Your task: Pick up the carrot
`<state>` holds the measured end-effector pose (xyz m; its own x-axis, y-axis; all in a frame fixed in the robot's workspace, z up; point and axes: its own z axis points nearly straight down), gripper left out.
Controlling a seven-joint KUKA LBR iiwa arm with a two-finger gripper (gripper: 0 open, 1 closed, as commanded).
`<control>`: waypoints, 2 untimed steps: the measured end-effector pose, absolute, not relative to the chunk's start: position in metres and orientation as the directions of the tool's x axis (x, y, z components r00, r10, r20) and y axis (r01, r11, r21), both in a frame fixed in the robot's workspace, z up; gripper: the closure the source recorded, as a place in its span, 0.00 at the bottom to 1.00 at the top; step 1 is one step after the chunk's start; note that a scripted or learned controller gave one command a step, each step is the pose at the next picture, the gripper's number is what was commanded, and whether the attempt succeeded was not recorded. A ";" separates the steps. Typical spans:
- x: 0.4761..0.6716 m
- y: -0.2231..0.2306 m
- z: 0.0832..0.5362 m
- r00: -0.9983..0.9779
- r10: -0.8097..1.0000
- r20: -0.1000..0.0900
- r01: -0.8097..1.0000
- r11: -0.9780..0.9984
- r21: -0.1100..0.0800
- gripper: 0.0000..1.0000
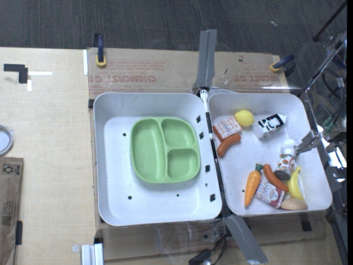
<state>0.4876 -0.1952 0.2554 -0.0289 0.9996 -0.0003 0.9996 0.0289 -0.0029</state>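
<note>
Right bin [309,120], front: carrot [251,186] lies beside sausage [274,177], likely light, rigid, smooth; grip mid-body. Hand [306,143] at right wall, grip state unclear.

Red lettering is printed upside down on the brown cardboard sheet [165,70] behind the 2 bins; its words cannot be made out with certainty. A recycling sign is seen on the brown paper bag [10,203] at the left edge. Print on the small food packets is too small to be read.
</note>
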 end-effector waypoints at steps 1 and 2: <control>0.479 -0.165 0.175 -0.127 0.992 0.002 0.992 0.127 -0.004 0.00; 0.477 -0.109 0.108 -0.083 0.997 0.002 0.997 0.083 -0.005 0.00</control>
<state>0.4770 -0.1089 0.1084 -0.0830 0.9965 0.0017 0.9965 0.0830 -0.0049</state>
